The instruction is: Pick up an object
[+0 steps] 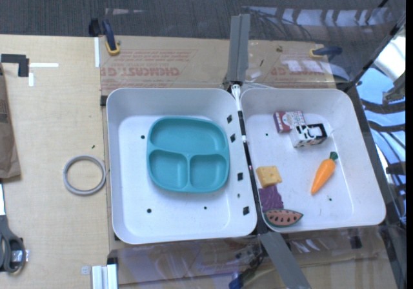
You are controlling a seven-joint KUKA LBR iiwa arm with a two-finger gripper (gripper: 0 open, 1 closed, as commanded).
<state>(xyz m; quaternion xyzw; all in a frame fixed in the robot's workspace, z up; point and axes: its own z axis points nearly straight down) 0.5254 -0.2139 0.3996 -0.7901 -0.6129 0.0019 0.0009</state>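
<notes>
Within the right bin, carrot, cracker and watermelon slice are loosely scattered; flat pieces could be missed by the hand, whose state cannot be told.

Left shallow white plastic bin: one teal three-compartment plastic tray, centred. Right shallow white plastic bin: small red carton and white carton touching at rear; orange toy carrot right of yellow cracker; purple grapes and watermelon slice at front. Grey ring on bench, left of bins.
</notes>
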